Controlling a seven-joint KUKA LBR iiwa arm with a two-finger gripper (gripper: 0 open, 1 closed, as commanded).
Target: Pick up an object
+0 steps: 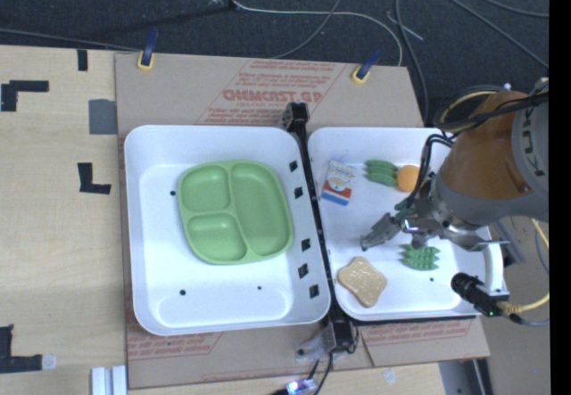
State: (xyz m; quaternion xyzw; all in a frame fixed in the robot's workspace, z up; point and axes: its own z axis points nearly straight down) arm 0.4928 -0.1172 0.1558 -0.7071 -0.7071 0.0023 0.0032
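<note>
Four small objects are seen in the right bin (357, 136): a toast slice (361, 281) near its front edge, a small carton (338, 182) toward its back-left corner, a carrot (393, 174) by the back edge, and a green toy (419, 257) toward the right side. The gripper (385, 231) is held over the bin's middle, its fingers spread apart, nothing between them. A green divided plate (235, 211) is seen in the left bin (143, 206).
</note>
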